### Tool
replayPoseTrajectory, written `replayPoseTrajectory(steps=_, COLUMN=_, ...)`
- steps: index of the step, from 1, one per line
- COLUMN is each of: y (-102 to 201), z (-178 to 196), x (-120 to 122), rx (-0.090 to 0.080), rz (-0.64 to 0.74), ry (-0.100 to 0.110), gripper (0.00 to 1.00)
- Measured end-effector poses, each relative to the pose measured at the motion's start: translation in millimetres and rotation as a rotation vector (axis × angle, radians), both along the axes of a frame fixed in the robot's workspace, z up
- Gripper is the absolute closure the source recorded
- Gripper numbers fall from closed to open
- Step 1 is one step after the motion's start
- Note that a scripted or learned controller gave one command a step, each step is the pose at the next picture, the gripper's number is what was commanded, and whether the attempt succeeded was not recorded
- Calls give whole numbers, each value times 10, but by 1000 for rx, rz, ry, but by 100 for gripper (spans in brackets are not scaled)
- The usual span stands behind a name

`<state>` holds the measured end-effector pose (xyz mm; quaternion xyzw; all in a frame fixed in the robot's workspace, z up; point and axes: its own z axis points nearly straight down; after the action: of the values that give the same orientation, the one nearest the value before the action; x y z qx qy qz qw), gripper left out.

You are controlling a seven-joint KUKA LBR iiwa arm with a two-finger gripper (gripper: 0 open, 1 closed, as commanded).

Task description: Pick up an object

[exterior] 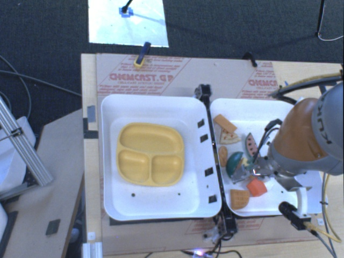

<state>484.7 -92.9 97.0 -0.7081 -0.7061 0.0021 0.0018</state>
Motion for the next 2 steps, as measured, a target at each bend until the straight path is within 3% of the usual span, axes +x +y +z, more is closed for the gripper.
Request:
replayPoseTrajectory(steps=1, y=268, z=921, x=37, rx=0, rz=9, ry=-14, gripper=0)
replayPoseTrajectory(steps=2, y=80, z=158, x=5, rx=1, rz=2, ry=-1, gripper=0)
